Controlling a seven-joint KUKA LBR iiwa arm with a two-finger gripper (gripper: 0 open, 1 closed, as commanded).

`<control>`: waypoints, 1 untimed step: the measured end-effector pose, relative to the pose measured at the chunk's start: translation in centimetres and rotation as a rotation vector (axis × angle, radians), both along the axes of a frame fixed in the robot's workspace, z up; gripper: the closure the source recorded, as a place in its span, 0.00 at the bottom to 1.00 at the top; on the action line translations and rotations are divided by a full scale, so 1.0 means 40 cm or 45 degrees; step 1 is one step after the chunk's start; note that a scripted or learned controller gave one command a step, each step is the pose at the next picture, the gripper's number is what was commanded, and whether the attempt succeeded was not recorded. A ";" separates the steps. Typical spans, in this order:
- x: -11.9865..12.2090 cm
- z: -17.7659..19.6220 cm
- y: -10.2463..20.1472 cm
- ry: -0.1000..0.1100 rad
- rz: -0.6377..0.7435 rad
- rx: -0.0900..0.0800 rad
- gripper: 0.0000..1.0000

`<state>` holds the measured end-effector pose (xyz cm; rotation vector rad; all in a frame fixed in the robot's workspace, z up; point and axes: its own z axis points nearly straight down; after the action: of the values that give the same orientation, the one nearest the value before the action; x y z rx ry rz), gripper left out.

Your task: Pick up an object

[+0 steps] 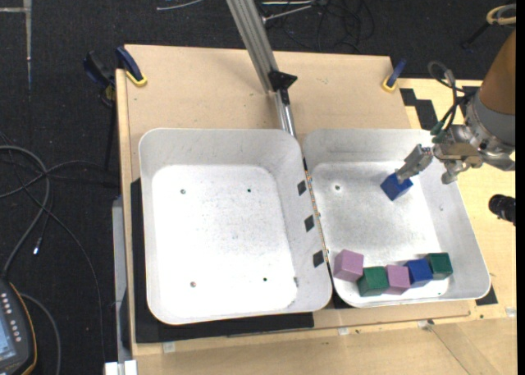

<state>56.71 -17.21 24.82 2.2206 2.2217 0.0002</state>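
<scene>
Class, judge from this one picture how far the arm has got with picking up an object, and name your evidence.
Done: the gripper has reached into the right bin. In hand: a blue block sits at the tip of one finger, away from the five blocks along the near edge, but the picture does not show it between the jaws. It may be lifted or resting on the floor. Left: a confirmed grip and a clear lift.

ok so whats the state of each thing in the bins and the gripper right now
gripper: low over the right white bin, by the blue block
blue block: tilted, at a fingertip, grasp unclear
lilac cube: resting at the near wall
dark green cube: resting in the row
pink-lilac cube: resting in the row
blue cube: resting in the row
green cube: resting at the row's end
</scene>
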 end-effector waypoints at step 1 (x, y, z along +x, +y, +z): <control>0.174 -0.206 -0.098 0.000 0.002 -0.004 0.00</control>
<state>63.65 -21.12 16.58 2.2169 2.2219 -0.0029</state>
